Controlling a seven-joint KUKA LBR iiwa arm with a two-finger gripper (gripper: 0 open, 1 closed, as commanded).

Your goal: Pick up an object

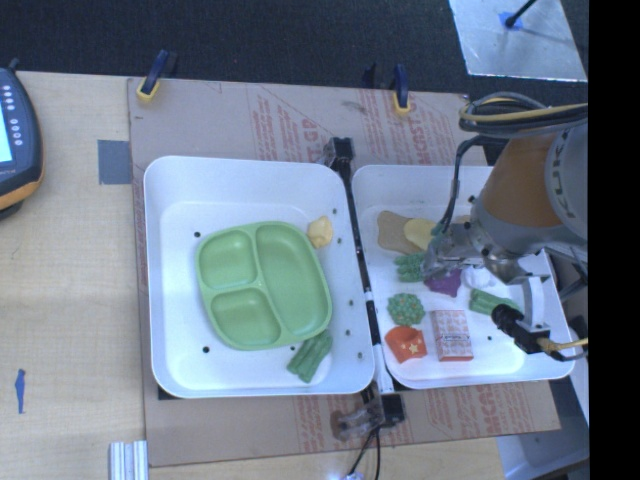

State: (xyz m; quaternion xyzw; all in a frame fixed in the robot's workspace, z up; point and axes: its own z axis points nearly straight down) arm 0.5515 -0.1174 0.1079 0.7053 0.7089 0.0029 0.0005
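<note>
The two bins (pixel 165 268) are looking white. A light green plate (pixel 264 285) is sitting in one, with a pale yellow lump (pixel 320 232) and a dark green piece (pixel 311 357). The other bin is showing a purple thing (pixel 443 282), a bumpy green ball (pixel 406 308), a red-orange toy (pixel 406 344), a red and white box (pixel 452 335), a brown slice (pixel 391 230) and a yellow bit (pixel 419 233). The arm (pixel 525 183) is looking grey and orange. The table (pixel 70 298) is looking light brown.

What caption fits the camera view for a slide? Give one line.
KUKA end effector lowered among toy foods in the right bin; green divided plate sits in the left bin.
</note>
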